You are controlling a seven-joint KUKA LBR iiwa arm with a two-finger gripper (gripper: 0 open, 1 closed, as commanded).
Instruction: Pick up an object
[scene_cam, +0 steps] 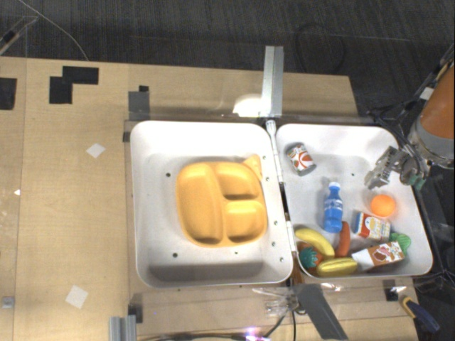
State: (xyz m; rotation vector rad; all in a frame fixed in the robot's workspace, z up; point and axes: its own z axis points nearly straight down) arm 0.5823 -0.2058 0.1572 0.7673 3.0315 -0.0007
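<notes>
The right bin (334,137) holds several toy items. A red-and-white can (301,158) lies at its back left, and a blue bottle (332,207) stands in the middle. An orange ball (383,204) sits at the right, with a small juice carton (371,226) just below it. Two yellow bananas (315,239) (337,266), a red sausage-like piece (344,239), a second carton (384,254) and a green piece (402,241) crowd the front. My gripper (384,170) hovers over the bin's right side, just above the orange ball, open and holding nothing.
The left bin (153,190) holds a yellow divided tray (220,203). A metal post (274,80) stands behind the wall between the bins. The arm's orange band (437,116) sits over the right bin's far right corner.
</notes>
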